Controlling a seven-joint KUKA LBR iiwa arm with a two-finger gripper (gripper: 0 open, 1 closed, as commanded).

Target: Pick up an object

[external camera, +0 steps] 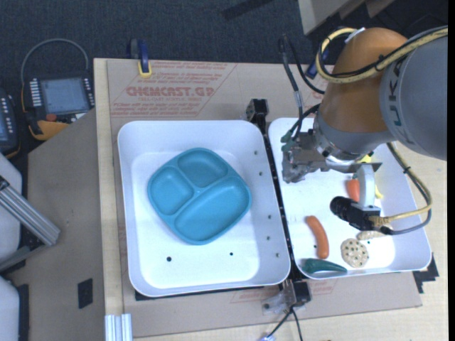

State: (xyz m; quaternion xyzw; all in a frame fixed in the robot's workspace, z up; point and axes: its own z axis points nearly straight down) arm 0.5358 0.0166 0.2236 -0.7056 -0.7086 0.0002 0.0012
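Jaws on the gripper (295, 168) hang over the right bin (405, 261) — open or shut, I cannot tell. That bin holds an orange hot dog (319, 236), a round cracker (355, 252) and a teal bowl (324, 267). A smooth blue plate (200, 195) with three parts lies in the left bin (135, 162).

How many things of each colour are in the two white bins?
Blue: 1, the blue divided plastic plate
Orange: 2, the orange sausage-shaped toy and a small orange piece
Tan: 1, the round tan cracker
Teal: 1, the teal curved piece
Total: 5

Dark grey carpet floor (178, 13) fills the top of the frame. A tan cardboard-covered surface (181, 91) spans the centre, and a small screen device (62, 94) sits upper left.
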